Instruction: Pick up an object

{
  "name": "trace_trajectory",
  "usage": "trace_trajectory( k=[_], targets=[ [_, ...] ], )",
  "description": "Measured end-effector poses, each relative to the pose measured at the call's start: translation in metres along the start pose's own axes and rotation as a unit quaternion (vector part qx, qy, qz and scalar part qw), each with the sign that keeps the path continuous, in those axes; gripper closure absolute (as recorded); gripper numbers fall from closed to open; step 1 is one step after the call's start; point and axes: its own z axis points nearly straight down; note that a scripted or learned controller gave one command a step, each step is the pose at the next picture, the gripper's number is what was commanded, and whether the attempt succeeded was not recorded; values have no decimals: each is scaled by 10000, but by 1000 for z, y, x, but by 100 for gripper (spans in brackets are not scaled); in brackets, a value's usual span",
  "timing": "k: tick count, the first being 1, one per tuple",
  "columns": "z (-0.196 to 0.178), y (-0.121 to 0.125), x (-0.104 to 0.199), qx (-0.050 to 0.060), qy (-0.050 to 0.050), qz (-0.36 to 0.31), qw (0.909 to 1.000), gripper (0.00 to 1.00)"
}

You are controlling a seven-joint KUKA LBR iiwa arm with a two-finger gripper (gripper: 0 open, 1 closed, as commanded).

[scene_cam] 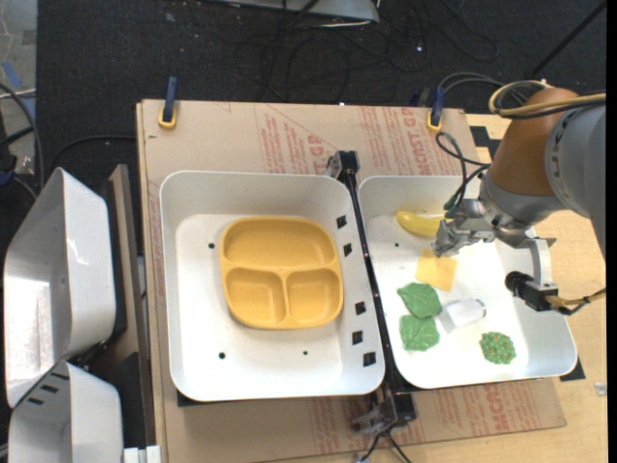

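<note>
Banana [418, 223] lengthwise left-right, perhaps beside fingers [449, 242].

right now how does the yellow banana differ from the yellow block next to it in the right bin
The banana is curved and rounded; the yellow block is flat-faced with square corners. The banana lies near the bin's far wall, partly behind the gripper; the yellow block sits nearer the middle, just below the gripper. The banana looks longer and thinner; the yellow block is more compact. Both are yellow and lie in the right bin.
</note>
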Motion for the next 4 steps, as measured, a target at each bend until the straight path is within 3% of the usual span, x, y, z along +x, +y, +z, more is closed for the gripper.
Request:
trace_trajectory(
  k=[2, 3, 4],
  targets=[
    [-126, -4, 5, -28, -5, -20, 10000, 100],
    [-144, -3, 4, -7, 0, -20, 10000, 100],
    [-140, -17, 67, 17, 17, -46, 10000, 100]
  ],
)
